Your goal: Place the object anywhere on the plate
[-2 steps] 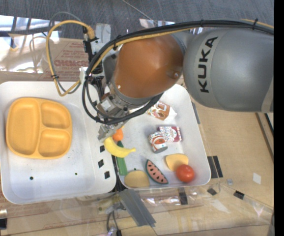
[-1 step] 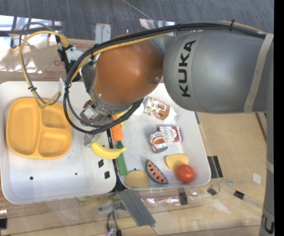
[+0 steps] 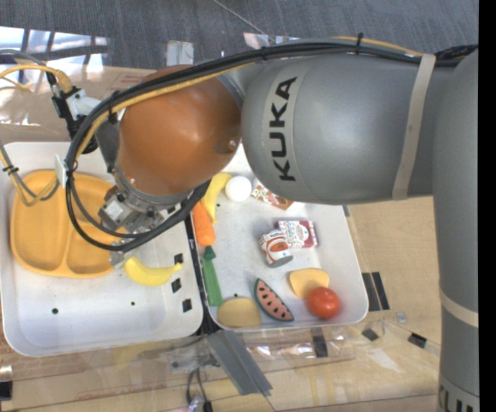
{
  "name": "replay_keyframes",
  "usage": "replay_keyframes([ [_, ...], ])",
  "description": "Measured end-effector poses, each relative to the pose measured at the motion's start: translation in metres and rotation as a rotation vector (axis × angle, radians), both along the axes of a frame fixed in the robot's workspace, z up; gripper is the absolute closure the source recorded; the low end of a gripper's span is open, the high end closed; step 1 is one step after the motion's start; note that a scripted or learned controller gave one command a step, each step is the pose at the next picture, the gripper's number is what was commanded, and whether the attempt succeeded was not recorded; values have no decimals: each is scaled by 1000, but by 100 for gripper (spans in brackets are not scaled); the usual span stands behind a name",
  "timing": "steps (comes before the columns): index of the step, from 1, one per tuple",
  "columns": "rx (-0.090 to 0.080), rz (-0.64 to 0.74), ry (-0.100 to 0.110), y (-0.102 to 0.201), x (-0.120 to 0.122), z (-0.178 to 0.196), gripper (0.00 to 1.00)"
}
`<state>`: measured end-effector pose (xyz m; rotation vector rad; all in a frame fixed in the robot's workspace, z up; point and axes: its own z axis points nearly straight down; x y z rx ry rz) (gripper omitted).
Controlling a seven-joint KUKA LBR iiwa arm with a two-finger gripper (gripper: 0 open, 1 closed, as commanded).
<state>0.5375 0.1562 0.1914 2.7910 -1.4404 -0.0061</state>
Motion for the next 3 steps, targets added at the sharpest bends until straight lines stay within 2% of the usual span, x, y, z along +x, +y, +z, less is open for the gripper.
replay_keyframes([
  [1,3,270,1,62,116,-65,100],
  [2,1,472,0,64,81,-24,100],
  [3,4,650,-4,62,118,-51,100],
])
